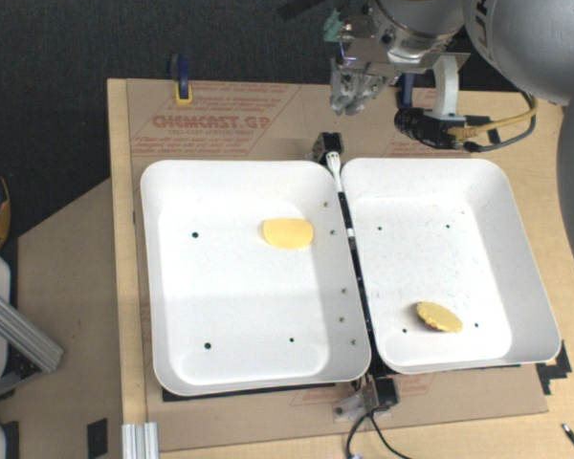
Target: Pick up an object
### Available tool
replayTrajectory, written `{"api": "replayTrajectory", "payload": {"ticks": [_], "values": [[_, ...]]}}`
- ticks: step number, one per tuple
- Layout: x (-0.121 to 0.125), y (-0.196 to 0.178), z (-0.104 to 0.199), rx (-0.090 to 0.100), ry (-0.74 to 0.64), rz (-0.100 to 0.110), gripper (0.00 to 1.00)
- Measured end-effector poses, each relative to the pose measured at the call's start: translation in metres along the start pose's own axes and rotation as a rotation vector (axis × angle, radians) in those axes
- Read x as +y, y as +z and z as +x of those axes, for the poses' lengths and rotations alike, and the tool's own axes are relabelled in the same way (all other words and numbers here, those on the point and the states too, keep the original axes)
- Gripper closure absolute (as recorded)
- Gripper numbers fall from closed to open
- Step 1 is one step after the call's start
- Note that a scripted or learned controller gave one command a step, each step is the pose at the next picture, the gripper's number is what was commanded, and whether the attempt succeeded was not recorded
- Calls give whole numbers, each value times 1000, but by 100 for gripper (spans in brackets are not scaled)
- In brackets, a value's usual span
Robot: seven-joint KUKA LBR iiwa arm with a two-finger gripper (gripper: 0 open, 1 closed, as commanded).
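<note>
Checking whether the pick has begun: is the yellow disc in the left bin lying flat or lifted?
Lying flat. The yellow disc rests on the left bin's floor; the gripper hangs beyond the bins' far edge.

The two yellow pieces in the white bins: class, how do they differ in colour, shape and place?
The left piece is pale yellow; the right piece is a darker, golden yellow. The left piece looks larger and rounder; the right piece looks smaller and more oval. The left piece lies in the left bin, the right piece in the right bin. Both lie flat, far from the claw.
</note>
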State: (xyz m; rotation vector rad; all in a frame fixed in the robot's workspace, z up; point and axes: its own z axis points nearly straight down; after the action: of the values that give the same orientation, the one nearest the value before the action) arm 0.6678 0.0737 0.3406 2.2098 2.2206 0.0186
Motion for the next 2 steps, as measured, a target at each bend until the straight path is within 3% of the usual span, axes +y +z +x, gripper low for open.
{"api": "replayTrajectory", "payload": {"ticks": [1, 2], "values": [[-4, 86, 79, -1, -2, 23, 100], [-1, 44, 96, 0, 2, 9, 100]]}}
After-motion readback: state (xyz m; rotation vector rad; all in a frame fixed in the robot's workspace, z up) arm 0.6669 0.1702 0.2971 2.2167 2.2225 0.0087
